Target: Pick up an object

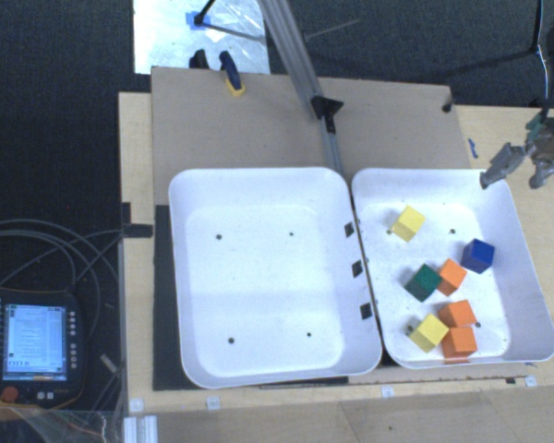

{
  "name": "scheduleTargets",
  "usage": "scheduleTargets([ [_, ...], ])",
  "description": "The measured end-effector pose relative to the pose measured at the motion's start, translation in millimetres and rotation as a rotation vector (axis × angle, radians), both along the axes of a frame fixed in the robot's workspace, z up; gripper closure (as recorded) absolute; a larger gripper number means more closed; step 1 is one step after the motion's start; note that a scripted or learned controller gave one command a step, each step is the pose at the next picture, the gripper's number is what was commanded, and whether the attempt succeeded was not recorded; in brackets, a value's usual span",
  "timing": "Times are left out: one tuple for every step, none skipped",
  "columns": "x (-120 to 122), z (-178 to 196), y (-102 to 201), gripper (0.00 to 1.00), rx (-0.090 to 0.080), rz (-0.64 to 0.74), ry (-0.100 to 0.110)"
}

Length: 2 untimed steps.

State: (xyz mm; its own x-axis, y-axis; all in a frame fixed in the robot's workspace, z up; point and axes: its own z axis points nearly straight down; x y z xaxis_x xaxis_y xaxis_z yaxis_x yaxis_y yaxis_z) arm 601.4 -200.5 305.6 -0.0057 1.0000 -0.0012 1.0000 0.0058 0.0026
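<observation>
The blocks all sit in the right bin point(526, 275): a yellow one point(407, 222) alone near the top left, a blue one point(477, 255) toward the right wall, and a green one point(424, 281) touching an orange one point(451, 276) in the middle. Lower down, a second yellow point(429, 332) is packed against two more orange blocks point(458, 314) point(459, 341). None of them is lifted; each rests on the bin floor.

The gripper point(519, 167) hangs at the far right, above the bin's top right corner, with its two fingers spread well apart and nothing between them. To my eye this is the very start of the pick: the claw is wide and ready but well apart from any block.

Next it would have to come in over the bin, choose one block and drop straight down around it. The lone yellow looks the easiest, with free space on every side; the blue is nearer, though it is close to the wall. The green-orange pair and the lower cluster are awkward, since a finger could land on a neighbour.

The left bin point(194, 247) lies beside it, a slanted pole point(291, 44) crosses above the bins, and a pendant point(32, 344) rests off to the left
</observation>
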Motion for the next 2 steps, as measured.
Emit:
scheduleTargets([
  [0, 0, 0, 0.00, 0.000, 0.000, 0.000],
  [-1, -41, -2, 0.00, 0.000, -0.003, 0.003],
])
